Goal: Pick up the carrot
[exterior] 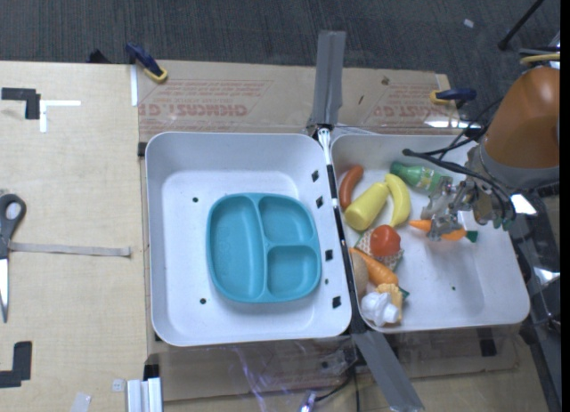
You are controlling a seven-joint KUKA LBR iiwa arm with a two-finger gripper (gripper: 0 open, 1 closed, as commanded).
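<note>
A small orange carrot [454, 235] with a green end lies crosswise in the right bin [481, 299], its orange showing on both sides of the fingertips. My gripper [443, 222] reaches in from the right and is shut on this carrot at its middle, low over the bin floor. A second, larger carrot [378, 268] with green leaves lies near the bin's left wall, apart from the gripper.
Left of the gripper lie a banana [398, 198], a yellow vegetable [366, 206], a red tomato [386, 240], a red pepper [350, 184], a green item [411, 173] and a white garlic-like piece [380, 305]. The left bin [169, 223] holds a blue divided plate [264, 247].
</note>
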